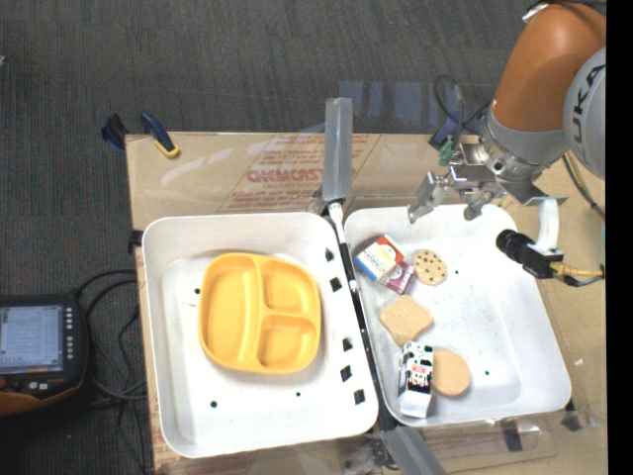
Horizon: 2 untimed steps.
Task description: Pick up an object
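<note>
Gripper at the right bin's 12 o'clock rim, fingers spread, we think, pinching nothing. We see toast mid-bin, cookie at 11, yellow tray in the left bin.

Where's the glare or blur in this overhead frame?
Camera view: glare streaks the clear plastic sheet behind the bins; the yellow compartment tray is evenly lit with soft shadows; the two-finger gripper looks slightly soft; the round speckled cookie stays sharp.
</note>
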Tool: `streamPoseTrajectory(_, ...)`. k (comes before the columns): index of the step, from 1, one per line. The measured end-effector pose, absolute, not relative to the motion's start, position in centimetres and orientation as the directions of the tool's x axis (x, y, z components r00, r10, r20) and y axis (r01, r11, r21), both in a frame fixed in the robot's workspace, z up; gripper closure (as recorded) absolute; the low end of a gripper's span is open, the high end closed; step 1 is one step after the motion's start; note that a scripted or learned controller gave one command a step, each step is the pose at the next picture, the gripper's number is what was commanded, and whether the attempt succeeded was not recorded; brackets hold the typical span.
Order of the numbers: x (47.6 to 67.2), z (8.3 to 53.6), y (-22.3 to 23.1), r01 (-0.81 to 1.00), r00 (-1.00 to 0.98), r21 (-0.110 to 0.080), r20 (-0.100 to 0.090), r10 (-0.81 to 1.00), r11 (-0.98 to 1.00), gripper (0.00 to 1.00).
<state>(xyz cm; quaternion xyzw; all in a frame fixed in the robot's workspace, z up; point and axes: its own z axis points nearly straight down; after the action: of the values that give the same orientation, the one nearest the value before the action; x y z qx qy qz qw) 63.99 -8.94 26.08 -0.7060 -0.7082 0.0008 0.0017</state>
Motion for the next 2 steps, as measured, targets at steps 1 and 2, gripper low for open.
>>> streamPoseTrajectory(1,64.5,11.5,-8.5,1.0,-0.001,0.001,0.002,1.0,0.001,0.0)
streamPoseTrajectory(2,57.2,8.6,-8.2,1.0,0.0,-0.006,0.002,1.0,0.0,0.0)
